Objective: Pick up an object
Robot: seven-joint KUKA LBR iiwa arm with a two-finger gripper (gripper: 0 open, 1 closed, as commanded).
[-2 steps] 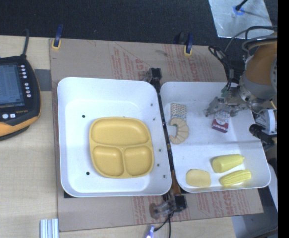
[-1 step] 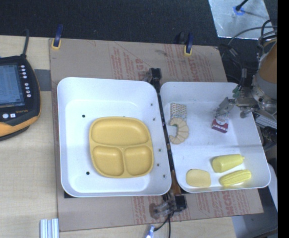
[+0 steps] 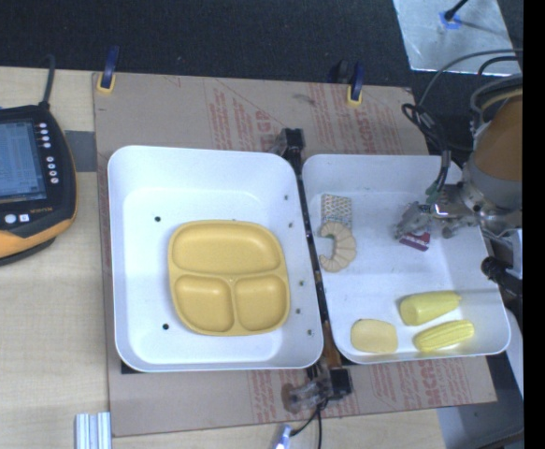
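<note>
Nearest the camera's lower edge, past the front lip of my bin, some clamps and cable ends poke out from the desk, but what matters sits higher up. My gripper is low in the right bin, near its back right part, and a small dark red thing lies right under its tip; I cannot tell whether I am clamped on it or merely resting over it, since the metal hides the gap. If that piece is not caught, the rest lies toward the camera and to the view's left of me. Two yellow corn-like pieces lie near the front wall, both with their long axes running roughly left to right across the view, so I judge I would close across their short width. Beside them sits a rounder yellow lump. Farther left, by the dividing wall, are a curved tan piece and a patterned pad. Beyond that, the left bin holds a yellow divided plate.
</note>
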